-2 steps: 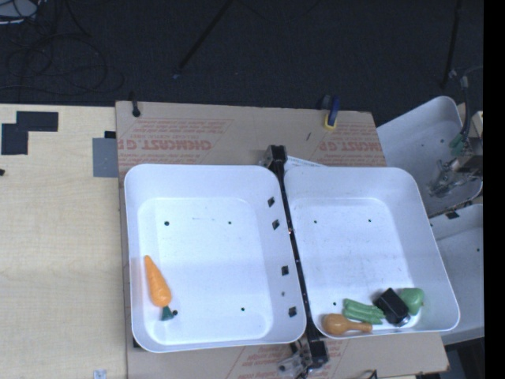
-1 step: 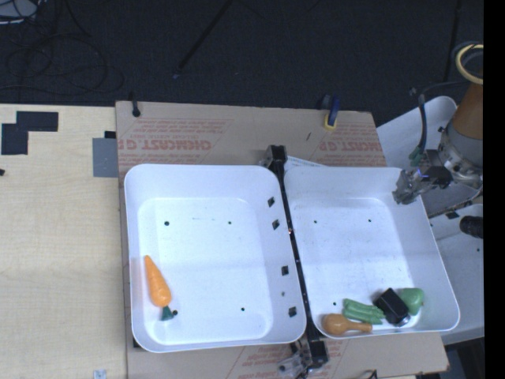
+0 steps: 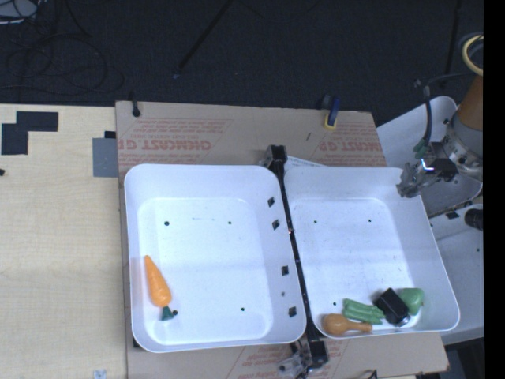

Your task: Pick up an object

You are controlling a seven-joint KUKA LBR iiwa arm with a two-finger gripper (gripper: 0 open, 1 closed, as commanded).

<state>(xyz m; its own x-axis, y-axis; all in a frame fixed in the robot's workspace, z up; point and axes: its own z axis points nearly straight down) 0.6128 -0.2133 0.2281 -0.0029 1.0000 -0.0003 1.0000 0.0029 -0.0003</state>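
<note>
arm wrist tilted, gripper (image 3: 410, 181) off the right bin's (image 3: 442, 275) upper-right rim, can't tell grip state; carrot (image 3: 157, 281) lies in left bin, rest of the toys (image 3: 377, 313) clustered at right bin's near edge

- Arm (image 3: 472, 109): cut off by the right edge, only wrist section visible
- Claw (image 3: 412, 181): too small and blurred to read finger position
- Black object (image 3: 392, 305) partly covers the green items (image 3: 364, 311) beneath it
</note>
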